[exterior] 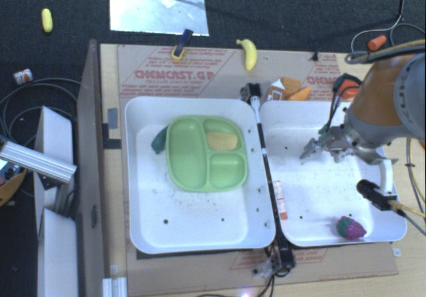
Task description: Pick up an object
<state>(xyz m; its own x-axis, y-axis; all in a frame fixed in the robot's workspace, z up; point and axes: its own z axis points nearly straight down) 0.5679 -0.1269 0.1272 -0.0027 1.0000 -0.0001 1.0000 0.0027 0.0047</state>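
Observation:
A green divided tray (203, 154) lies in the left bin (146, 222), with a yellow piece (221, 139) in its upper right compartment and a dark green object (158, 140) tucked at its left edge. A pink and green strawberry-like toy (351, 227) rests in the right bin (313, 236) near the front right corner. My gripper (311, 150) hangs over the middle of the right bin, fingers pointing left with nothing visible between them. It is well above and left of the strawberry toy.
A yellow banana (249, 54) and a clamp (180, 45) lie on the board behind the bins. Orange pieces (293, 90) sit at the right bin's back edge. A black divider (265, 156) runs between the bins. Cables trail at the right.

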